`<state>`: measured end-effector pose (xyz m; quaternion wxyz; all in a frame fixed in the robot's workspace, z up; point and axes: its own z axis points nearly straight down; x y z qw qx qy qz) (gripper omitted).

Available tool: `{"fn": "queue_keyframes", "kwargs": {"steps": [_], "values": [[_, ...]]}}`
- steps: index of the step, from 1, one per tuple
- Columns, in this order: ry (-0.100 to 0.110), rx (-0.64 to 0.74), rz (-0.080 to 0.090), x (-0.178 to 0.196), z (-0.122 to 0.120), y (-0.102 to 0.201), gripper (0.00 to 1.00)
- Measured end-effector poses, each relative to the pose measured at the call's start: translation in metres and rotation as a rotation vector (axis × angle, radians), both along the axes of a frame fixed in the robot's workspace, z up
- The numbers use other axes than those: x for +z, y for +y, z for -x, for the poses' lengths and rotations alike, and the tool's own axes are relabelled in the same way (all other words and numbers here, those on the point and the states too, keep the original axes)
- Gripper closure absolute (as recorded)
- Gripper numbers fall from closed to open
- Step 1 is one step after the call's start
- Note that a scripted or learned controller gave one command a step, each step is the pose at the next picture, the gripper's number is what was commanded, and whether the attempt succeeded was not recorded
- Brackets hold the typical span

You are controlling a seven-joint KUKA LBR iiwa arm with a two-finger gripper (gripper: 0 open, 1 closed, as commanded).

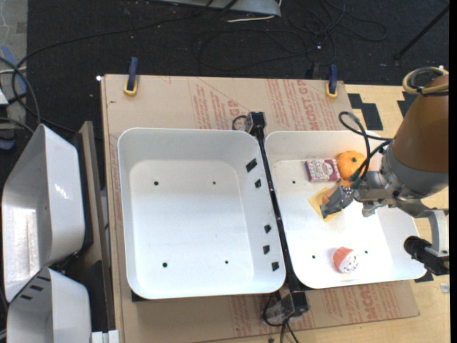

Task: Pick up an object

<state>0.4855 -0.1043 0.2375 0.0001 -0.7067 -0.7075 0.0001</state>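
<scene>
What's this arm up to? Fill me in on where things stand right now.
A grey KUKA arm reaches in from the right over the right bin, and its gripper is low over a flat yellow item there. Whether it has hold of anything can't be told from this angle. Close by in that bin sit an orange ball and a small purple packet, and a red and white object lies nearer the front. The left bin sits beside it.
</scene>
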Motion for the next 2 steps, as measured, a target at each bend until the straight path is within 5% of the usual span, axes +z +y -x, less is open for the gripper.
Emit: {"fn": "queue_keyframes", "kwargs": {"steps": [1, 2], "values": [[0.002, -0.003, 0.002, -0.094, -0.066, -0.034, 0.0], [0.0, -0.005, 0.0, -0.146, -0.029, -0.051, 0.0]]}}
